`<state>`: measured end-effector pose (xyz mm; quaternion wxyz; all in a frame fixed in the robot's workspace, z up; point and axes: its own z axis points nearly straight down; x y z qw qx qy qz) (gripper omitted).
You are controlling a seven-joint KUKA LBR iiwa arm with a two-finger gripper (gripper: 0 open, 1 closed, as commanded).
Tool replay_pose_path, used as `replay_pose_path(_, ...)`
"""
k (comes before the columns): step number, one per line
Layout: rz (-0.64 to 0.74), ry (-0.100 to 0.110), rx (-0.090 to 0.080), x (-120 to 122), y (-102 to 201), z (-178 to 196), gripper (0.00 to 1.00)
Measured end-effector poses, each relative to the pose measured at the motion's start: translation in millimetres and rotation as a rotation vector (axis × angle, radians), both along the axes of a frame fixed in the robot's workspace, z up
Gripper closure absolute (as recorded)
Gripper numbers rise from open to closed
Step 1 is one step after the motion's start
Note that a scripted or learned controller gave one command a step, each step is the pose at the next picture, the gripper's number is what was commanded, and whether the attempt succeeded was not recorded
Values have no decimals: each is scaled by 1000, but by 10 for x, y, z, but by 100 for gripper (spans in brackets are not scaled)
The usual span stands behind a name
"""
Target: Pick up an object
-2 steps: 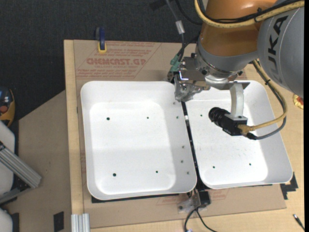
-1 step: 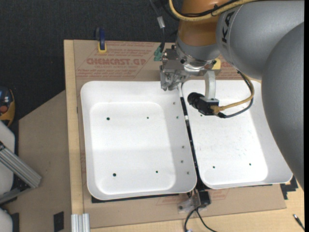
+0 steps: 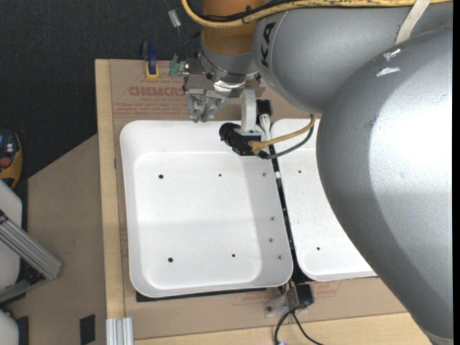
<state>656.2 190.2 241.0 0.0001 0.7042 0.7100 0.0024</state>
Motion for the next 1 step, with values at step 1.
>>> replay_pose_path(1,-9,-4,-2,-167,-164,575,100)
